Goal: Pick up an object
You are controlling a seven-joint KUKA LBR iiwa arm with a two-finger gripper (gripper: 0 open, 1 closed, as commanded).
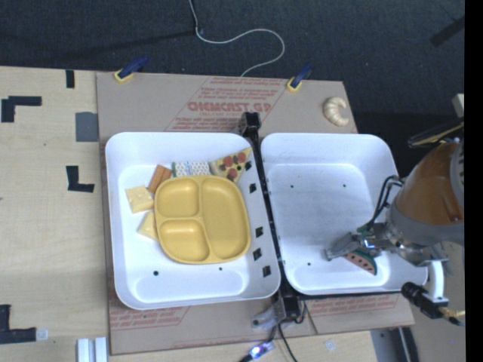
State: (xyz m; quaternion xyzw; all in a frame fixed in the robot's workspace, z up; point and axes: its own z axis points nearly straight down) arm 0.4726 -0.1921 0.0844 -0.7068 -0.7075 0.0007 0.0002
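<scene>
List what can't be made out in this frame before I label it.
- Pincer, camera view: low in the right bin; too small and blurred to tell whether anything sits between its tips.
- Items under the yellow divided plate, left bin: the plate covers most of each, so their shapes stay unclear.
- Arm: cut off by the right edge.
- Beige object beyond the bins: too small to identify.
</scene>
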